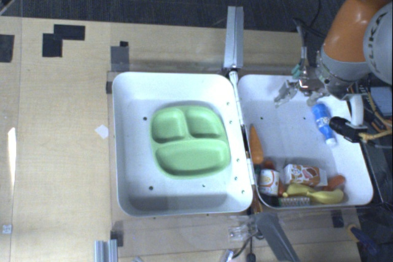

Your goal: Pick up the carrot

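Note:
The carrot (255, 144), orange and slim, lies along the left wall of the right bin (288, 132), pointing toward the near corner. My gripper (293, 91) hangs over the far part of that bin, up and to the right of the carrot and well apart from it. Its fingers look open, with nothing between them.
A blue bottle (321, 121) lies near the right bin's right side. A can (268, 181), a small carton (302, 175), a yellow banana (314, 196) and a reddish sausage (336, 181) crowd the near edge. The left bin (126, 132) holds a green divided plate (189, 139).

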Robot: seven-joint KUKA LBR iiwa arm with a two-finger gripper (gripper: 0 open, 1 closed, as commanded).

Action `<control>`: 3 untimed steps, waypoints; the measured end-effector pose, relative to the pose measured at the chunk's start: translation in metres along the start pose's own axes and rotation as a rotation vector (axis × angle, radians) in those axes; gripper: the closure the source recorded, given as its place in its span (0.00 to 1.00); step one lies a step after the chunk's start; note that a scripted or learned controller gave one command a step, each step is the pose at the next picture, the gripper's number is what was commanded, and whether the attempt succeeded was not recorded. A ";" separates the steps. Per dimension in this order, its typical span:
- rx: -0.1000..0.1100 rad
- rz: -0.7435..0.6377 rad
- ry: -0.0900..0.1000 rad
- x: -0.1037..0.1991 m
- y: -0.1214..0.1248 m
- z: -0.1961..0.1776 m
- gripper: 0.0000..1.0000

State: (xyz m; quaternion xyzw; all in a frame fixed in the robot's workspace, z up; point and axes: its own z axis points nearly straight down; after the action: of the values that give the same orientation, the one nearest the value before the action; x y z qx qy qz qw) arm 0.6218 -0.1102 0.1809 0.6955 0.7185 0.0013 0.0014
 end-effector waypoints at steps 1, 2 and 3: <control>-0.003 -0.339 -0.001 0.010 0.030 0.028 0.00; -0.003 -0.222 0.000 0.042 0.017 -0.005 0.00; -0.002 -0.291 -0.001 0.008 -0.040 0.028 0.00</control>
State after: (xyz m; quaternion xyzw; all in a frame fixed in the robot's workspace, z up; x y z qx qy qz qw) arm 0.5816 -0.1034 0.1526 0.5841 0.8116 0.0015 0.0025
